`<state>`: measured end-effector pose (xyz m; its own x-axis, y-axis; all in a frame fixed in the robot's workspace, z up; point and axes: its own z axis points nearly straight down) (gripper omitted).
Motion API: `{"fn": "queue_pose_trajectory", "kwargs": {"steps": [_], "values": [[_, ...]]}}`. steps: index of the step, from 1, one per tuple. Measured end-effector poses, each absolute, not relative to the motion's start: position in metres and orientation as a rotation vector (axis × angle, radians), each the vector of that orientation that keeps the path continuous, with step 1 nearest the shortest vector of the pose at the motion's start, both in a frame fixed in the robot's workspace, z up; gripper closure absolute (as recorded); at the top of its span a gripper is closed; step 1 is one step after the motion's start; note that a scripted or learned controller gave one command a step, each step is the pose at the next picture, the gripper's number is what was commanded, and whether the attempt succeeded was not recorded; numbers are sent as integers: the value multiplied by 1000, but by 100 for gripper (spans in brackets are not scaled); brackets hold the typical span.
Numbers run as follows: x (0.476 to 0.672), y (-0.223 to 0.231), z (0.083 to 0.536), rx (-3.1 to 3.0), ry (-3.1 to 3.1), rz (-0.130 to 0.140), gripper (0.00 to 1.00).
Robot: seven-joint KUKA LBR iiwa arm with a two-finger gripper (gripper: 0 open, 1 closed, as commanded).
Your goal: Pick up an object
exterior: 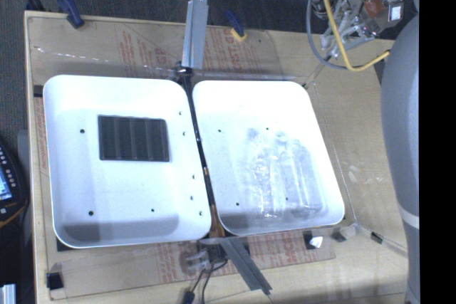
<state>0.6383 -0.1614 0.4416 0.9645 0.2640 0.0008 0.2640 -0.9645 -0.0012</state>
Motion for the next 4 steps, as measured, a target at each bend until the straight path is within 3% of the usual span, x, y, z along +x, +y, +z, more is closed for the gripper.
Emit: {"fn": "queue_pose_trajectory", "kwargs": {"steps": [1, 2, 3, 4], "values": [[604, -167, 347, -3115, -374, 11, 100], [586, -85, 379, -3124, -327, -2, 100], [606, -54, 327, -3118, -383, 9, 100], [582, -208, 310, -3121, -320, 9, 100]]}}
